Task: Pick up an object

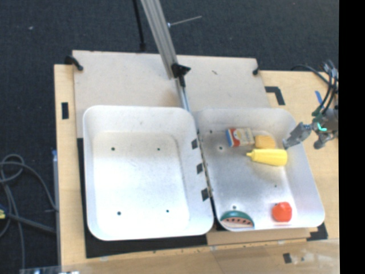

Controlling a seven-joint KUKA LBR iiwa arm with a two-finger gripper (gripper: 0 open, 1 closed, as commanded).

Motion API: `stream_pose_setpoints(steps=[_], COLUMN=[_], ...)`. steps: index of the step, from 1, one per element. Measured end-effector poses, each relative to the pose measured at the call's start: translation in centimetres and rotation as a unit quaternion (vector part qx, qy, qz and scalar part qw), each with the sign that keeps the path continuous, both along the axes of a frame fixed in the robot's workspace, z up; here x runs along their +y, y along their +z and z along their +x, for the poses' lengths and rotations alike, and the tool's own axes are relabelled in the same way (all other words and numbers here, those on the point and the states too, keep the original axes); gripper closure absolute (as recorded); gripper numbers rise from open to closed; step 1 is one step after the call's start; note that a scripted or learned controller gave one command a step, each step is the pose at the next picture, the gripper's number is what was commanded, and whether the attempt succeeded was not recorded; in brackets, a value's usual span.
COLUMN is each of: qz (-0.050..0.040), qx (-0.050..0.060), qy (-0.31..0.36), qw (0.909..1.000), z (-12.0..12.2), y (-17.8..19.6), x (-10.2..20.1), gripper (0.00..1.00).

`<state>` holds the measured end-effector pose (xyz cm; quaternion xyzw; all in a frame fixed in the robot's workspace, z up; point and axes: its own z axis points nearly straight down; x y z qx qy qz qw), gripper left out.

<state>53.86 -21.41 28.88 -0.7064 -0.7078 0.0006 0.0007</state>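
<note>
My claw [305, 135] sits at the right rim of the right bin [302, 181], and I cannot tell how it is set. The bench [131, 73] is pale wood on dark carpet [57, 21], with a metal rail [157, 21] slanting in from the top and the left bin [142, 173] beside. My wrist reaches in from the right, low over the rim. The yellow bottle [268, 156] lies on its side just beside my claw, long axis left-right, tip pointing left. A small carton [239, 136], tan block [263, 141], red ball [282, 212] and watermelon slice [236, 220] share that bin.
</note>
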Motion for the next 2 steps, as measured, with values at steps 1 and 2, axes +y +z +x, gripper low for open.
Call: stream_pose_setpoints(steps=[1,2], qz=[-0.0005,-0.0005], qx=[-0.002,0.001], qy=[0.001,-0.002], qw=[1.0,1.0], z=[0.1,0.5], y=[0.2,-5.9], x=[0.0,-0.2], gripper=[0.0,0.0])
